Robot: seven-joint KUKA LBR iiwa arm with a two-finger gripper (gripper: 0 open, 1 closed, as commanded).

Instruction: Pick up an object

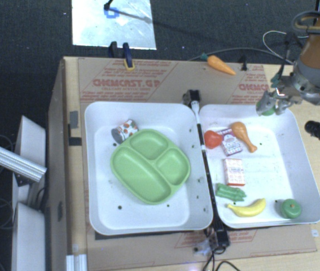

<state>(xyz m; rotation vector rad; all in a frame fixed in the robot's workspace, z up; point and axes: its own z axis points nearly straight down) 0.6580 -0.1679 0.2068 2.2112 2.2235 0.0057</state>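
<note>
The right bin holds a red toy, a chicken drumstick, a small printed packet, a red and white box, a green vegetable, a banana and a green apple. My gripper hangs over the far right corner of that bin, beyond the drumstick and apart from every object lying in it. A small greenish patch shows at its tip, too small to identify.
The left bin holds a green divided plate and a small tipped can. A carrot lies on the board behind the bins. A black divider clamp sits between the bins at the back.
</note>
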